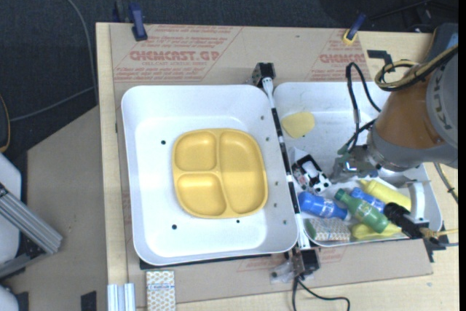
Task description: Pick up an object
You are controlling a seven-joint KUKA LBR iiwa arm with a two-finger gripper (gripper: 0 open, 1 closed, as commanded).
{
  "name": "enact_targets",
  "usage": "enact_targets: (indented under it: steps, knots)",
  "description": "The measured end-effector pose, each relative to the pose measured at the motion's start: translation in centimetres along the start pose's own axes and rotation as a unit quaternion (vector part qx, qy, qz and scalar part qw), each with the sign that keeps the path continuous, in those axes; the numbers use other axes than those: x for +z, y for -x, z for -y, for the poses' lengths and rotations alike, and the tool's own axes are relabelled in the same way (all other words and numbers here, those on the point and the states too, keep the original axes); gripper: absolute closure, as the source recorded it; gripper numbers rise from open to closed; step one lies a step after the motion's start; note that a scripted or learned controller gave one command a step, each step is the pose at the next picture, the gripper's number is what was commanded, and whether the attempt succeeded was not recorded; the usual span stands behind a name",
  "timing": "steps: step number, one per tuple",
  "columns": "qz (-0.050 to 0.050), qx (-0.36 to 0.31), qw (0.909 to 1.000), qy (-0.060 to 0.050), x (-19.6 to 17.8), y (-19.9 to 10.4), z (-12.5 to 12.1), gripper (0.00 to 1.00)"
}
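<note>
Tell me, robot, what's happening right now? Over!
Pincer low over right bin. Nothing grabbed yet. Blue bottle, green bottle, yellow bottle crowded together.

The KUKA iiwa arm shows a smooth grey casing with rounded, cylindrical segments. A broad orange band wraps the link above the wrist, its surface glossy under the lights. Black cables loop along the arm's outer side, with a yellowish coil bundled near the upper joint. The wrist section below is paler grey.
</note>
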State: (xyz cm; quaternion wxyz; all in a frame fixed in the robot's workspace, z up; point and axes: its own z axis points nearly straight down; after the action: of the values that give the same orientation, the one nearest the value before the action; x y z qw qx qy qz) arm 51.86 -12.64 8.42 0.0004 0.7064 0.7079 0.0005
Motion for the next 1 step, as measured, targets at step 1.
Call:
enact_targets:
  steps: [1]
  knots:
    - [0.000,0.001,1.0000,0.000,-0.01,0.11,0.02,0.00]
